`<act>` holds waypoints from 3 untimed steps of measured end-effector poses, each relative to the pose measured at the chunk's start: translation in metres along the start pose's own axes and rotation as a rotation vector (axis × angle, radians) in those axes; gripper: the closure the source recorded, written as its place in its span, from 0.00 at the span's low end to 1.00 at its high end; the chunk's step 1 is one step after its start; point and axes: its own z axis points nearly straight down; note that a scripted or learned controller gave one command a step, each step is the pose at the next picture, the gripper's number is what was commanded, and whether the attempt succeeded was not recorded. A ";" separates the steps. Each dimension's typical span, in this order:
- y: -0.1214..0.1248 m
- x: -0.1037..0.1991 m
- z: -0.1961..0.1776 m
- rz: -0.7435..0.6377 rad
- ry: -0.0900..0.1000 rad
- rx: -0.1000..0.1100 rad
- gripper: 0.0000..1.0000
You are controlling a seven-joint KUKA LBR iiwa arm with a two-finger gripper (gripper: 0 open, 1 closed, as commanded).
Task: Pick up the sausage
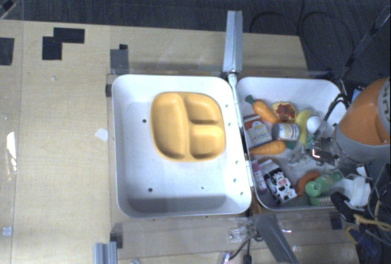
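camera view: grey two-finger gripper (314, 151) low in the right white bin (287, 87) — finger state can't be told; reddish-orange sausage (305, 181) just below — approach step, a short descent next.

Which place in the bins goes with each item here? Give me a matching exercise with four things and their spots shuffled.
Things:
1. yellow divided tray
2. sausage
3. upper carrot
4. small can

Places:
A. right bin, near its lower edge
B. left bin, middle
C. right bin, centre
D. right bin, top left

Pairs: 1-B, 2-A, 3-D, 4-C
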 end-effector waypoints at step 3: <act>-0.005 0.024 -0.001 0.122 -0.001 -0.005 0.00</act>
